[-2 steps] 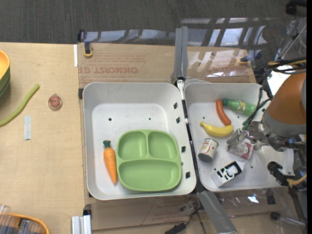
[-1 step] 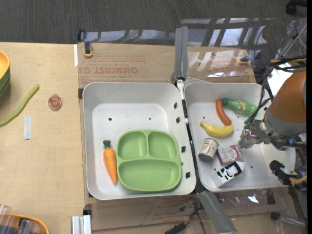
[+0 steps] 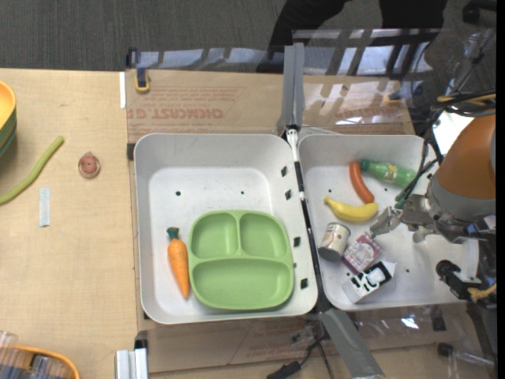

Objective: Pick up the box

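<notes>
Nearest the lower edge of the frame, in the right bin (image 3: pixel 410 144), the box (image 3: pixel 371 279) lies flat close to the bin's front wall, black and white, its long axis slanting from lower left up to the right. Just up and left of it sits a crinkled pink packet (image 3: pixel 361 253), touching or nearly touching the box, and beyond that a small can (image 3: pixel 334 238) on its side. The pincer (image 3: pixel 392 218) hangs above and a little right of the box in the frame, low over the bin floor, and nothing sits between its fingers; whether they are spread or pressed together I cannot tell at this size. So the box lies down and slightly left of the pincer, near but apart, with the packet crowding the path between them. Farther up the frame lie a banana (image 3: pixel 353 208), a red sausage (image 3: pixel 360 181) and a green bottle (image 3: pixel 388 171). In the left bin (image 3: pixel 150 212) rest a green divided plate (image 3: pixel 240 259) and a carrot (image 3: pixel 179 264).
</notes>
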